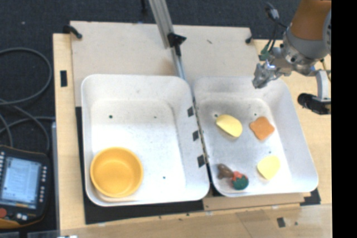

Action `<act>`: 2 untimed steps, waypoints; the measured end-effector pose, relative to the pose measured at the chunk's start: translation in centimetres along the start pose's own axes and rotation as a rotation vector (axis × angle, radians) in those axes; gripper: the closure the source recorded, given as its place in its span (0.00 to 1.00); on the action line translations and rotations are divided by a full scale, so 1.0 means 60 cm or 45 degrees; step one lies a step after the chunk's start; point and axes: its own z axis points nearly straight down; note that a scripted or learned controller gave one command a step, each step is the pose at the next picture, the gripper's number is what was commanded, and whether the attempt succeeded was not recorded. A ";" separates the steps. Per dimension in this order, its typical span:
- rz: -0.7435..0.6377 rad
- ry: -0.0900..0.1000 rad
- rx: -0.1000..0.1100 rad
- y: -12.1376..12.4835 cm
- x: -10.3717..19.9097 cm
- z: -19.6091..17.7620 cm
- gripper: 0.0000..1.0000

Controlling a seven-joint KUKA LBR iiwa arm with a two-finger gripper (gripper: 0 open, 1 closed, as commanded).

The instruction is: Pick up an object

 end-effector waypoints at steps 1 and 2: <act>-0.002 0.002 0.007 0.002 -0.001 -0.011 1.00; -0.006 0.004 0.011 0.008 0.093 0.004 1.00</act>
